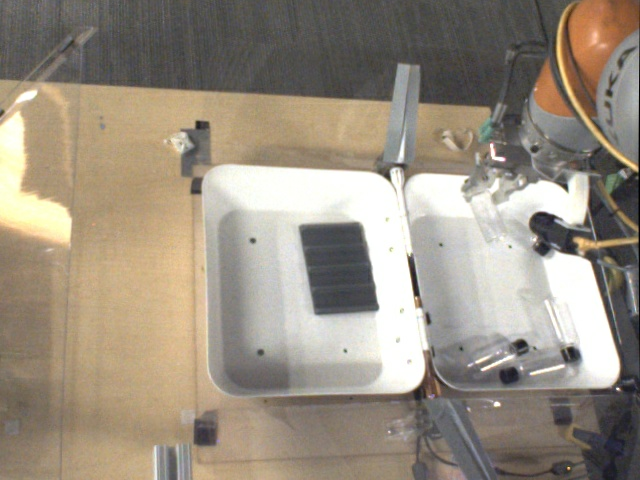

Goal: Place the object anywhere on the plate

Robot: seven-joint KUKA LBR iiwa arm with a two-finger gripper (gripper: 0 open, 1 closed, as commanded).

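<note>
Clear black-capped tubes lie along the near wall of the right bin. Left bin: dark ribbed rectangular plate, roughly centred, with bare white floor all round. Right bin: open middle; tool over its far rim, grip state impossible to tell.

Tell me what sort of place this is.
Probably a robotics lab test bench, not a home or kitchen. A wooden bench bears two white bins, a grey-and-orange arm reaches in, and clear tubes lie in the right bin.
</note>
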